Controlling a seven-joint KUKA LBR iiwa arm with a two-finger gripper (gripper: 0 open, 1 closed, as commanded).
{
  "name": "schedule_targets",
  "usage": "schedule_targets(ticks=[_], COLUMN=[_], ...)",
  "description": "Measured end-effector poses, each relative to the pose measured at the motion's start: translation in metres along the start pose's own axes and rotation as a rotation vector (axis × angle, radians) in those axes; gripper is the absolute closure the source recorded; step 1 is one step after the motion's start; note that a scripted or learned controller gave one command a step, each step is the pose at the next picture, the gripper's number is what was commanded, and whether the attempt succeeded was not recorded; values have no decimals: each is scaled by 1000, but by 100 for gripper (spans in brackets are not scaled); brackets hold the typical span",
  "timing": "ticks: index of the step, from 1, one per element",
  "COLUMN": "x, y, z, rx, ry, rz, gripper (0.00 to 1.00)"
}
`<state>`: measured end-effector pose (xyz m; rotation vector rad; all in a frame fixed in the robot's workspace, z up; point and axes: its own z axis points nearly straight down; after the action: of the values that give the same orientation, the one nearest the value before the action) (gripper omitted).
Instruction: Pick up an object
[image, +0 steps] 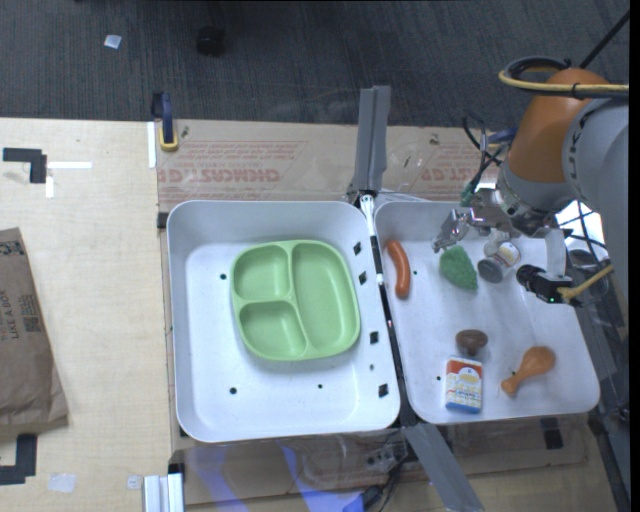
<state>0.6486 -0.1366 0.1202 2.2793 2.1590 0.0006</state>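
Note:
My gripper (452, 230) hangs over the back of the right bin (570, 400), just above and left of a green leafy toy (460, 268). Its metal fingers point down-left with nothing between them. An orange sausage (400, 268) lies by the bin's left wall. A brown round piece (471, 341) sits near the middle, with a small white and orange carton (463, 385) in front of it. A tan drumstick (529, 368) lies at the front right. A small grey cylinder (492, 267) rests beside the green toy, under the wrist.
The left bin (200, 390) holds a green three-part plate (296, 298). A grey divider post (372, 140) rises between the bins at the back. A brown paper bag (25, 330) lies on the bench at far left. Cables (560, 285) trail from the arm at right.

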Motion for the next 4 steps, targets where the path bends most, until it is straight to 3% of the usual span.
schedule_targets(ticks=[1, 2, 3, 4], x=[1, -25, -30, -32], y=[-6, -29, -5, -5], z=[28, 21, 28, 18], rx=[3, 1, 1, -2], ry=[0, 1, 5, 1], rz=[-22, -393, -304, -300], gripper=[0, 0, 0, 100])
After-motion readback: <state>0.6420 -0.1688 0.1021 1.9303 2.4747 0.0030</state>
